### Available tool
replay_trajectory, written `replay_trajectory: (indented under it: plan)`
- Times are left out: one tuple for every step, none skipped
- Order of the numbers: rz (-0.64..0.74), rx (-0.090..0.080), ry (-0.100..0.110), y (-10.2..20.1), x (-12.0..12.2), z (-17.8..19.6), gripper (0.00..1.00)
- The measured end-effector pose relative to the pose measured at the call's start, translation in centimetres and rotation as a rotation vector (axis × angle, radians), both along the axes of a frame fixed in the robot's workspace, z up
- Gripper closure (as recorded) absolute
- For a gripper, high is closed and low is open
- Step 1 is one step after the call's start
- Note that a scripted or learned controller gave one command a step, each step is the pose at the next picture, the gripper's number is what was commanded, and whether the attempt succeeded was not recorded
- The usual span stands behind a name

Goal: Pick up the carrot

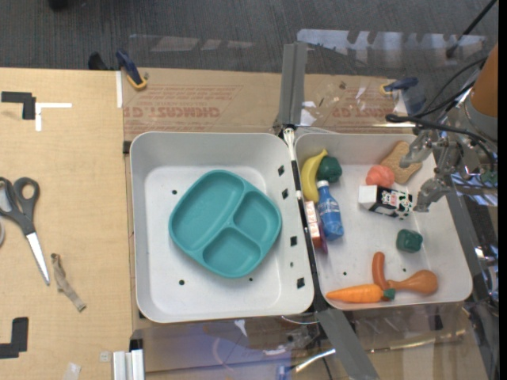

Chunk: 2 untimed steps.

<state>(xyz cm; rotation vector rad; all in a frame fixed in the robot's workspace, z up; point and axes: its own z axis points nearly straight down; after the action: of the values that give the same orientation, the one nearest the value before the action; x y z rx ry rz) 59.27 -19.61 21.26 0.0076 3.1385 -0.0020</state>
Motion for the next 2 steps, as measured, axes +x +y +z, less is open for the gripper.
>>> replay_trajectory:
  plan:
    - [-0.231, 0.002, 0.002, 1.1, -6.7, -8.0, 0.0]
    - [-0.2, 0.0, -0.003, -2.0, 1.0, 0.5, 0.0]
